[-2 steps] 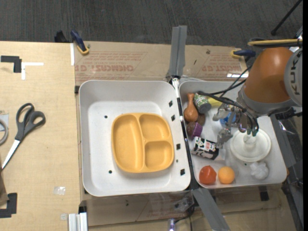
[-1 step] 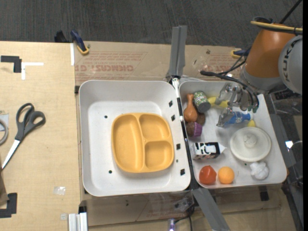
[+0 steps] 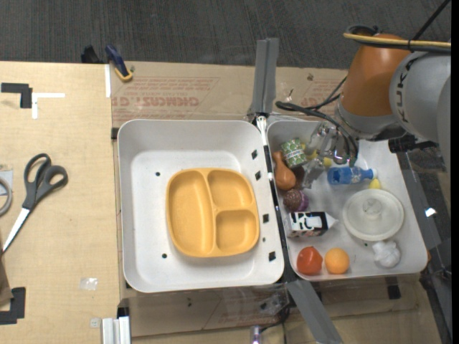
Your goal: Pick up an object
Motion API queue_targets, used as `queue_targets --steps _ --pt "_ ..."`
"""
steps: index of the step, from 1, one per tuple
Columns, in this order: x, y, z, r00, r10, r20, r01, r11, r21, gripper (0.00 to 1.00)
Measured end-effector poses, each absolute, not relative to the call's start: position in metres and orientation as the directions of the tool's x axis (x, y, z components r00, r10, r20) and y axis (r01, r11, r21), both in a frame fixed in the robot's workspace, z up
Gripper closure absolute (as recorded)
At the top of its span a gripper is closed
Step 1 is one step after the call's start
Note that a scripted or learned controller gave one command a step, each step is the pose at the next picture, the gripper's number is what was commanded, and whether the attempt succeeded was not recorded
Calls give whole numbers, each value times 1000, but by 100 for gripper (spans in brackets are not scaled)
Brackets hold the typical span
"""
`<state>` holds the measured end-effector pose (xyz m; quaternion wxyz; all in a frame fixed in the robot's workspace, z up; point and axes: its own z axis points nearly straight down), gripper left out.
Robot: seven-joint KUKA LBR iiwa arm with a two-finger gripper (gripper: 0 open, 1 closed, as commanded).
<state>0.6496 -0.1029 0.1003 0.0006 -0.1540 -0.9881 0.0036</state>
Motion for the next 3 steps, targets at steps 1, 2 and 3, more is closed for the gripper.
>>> queue_targets --steps 1,2,3 --pt "623 -153 94 -991 131 -6 131 991 0 0" --pt "645 -108 95 -954 298 14 298 954 -9 0" --pt "583 -149 93 -969 248 -2 248 969 0 0"
